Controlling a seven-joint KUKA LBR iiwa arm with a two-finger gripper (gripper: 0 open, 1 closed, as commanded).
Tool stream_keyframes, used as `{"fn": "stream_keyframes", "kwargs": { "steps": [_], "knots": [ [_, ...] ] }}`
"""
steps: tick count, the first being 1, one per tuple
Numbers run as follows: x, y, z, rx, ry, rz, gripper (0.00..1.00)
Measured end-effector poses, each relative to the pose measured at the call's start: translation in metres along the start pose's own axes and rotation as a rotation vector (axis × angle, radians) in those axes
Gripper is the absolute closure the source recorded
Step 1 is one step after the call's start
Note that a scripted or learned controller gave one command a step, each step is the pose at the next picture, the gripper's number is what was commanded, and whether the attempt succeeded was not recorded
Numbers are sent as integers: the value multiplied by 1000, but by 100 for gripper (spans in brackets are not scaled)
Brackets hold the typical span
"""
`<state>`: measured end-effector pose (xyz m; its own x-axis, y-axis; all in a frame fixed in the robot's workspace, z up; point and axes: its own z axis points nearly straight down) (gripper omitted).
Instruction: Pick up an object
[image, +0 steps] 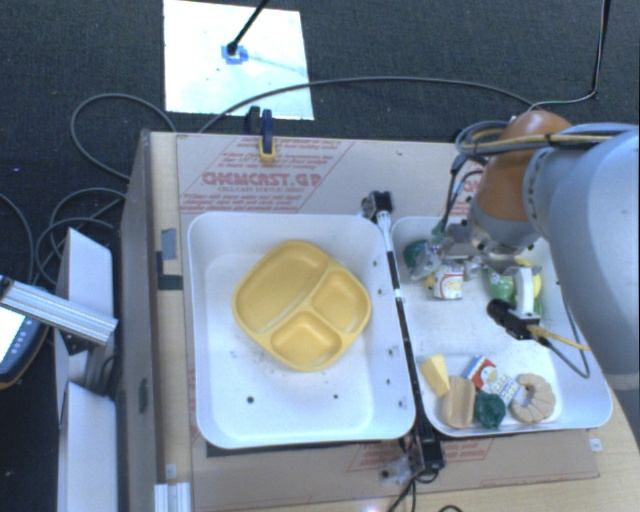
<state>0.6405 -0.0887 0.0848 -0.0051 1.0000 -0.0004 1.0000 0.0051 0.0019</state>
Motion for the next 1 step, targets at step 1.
{"fn": "stream_keyframes", "kwargs": {
  "steps": [1],
  "knots": [
    [-1, 1, -11, -2, -2, -5, 100]
  ]
}}
